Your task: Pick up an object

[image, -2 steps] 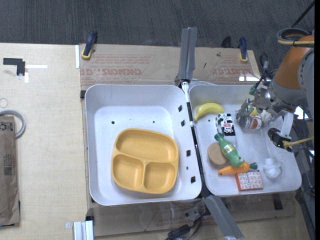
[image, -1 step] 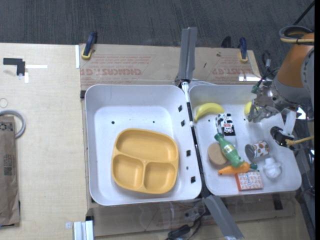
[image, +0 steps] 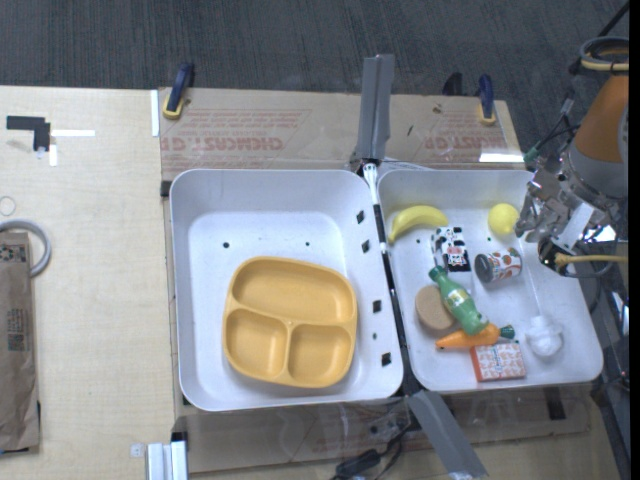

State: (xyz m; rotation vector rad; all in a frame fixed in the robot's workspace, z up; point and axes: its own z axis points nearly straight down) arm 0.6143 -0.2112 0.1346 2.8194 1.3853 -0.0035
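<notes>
We see the arm (image: 600, 128) at the right edge, its tool (image: 545, 230) hanging over the right bin's (image: 560, 363) far right side, just beside the lemon (image: 503, 218). We cannot tell if the tool is clenched or released; nothing visibly sits in it. The right bin holds a banana (image: 416, 219), a cow toy (image: 452, 249), a small can (image: 499, 265), a green bottle (image: 459, 303), a brown disc (image: 432, 309), a carrot (image: 468, 338), a red box (image: 497, 362) and a clear cup (image: 544, 335). The left bin (image: 200, 298) holds a yellow divided tray (image: 291, 321). Both bins sit on the counter (image: 80, 268).
</notes>
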